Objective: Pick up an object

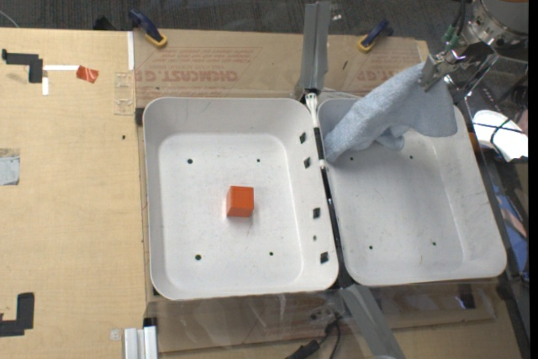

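So the arm comes in from the far right, and the hand (437,70) sits right at the upper corner of the grey cloth (382,118). The cloth is bunched up to that point and looks lifted there. The rest slopes down to the left, its low end draped over the far-left corner of the right bin (420,265), touching the divider between the two bins. The hand looks pinched closed on that corner, though the fingertips are tangled in with cables and hard to separate cleanly.

Handling-wise it's soft, light and floppy, nothing fragile. It won't slip like hard plastic would, but a pinch that only catches a thin edge could let the fabric slide out once the hanging weight pulls on it. My guess is a corner or a fold is the right spot, with enough material between the fingers. It'll sag and drag over the bin wall as it rises, so it needs plenty of height to clear.

The other candidate is the small orange block (240,202), sitting alone in the middle of the left bin (168,265), well apart from the hand. It looks rigid, with flat sides.
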`<state>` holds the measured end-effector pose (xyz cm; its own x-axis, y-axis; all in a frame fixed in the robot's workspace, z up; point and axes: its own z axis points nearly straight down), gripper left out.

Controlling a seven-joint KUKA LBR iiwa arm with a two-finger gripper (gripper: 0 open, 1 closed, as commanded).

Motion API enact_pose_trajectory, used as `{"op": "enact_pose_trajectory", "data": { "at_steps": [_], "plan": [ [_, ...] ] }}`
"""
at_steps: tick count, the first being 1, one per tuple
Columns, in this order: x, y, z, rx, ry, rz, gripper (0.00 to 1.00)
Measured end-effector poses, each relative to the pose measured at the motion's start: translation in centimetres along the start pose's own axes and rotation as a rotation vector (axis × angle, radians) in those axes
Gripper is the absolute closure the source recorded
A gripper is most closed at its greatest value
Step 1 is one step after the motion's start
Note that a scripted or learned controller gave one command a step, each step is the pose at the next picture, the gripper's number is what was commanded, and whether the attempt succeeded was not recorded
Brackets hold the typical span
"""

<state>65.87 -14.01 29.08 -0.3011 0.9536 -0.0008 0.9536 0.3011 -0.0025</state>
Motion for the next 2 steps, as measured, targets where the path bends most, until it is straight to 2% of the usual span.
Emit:
{"op": "enact_pose_trajectory", "data": {
  "at_steps": [1,2],
  "plan": [
    [-5.1,-1.6,7.7,-0.002,-0.001,-0.28,1.0],
    [-7.9,-2.4,9.0,-0.005,-0.003,-0.58,1.0]
  ]
}}
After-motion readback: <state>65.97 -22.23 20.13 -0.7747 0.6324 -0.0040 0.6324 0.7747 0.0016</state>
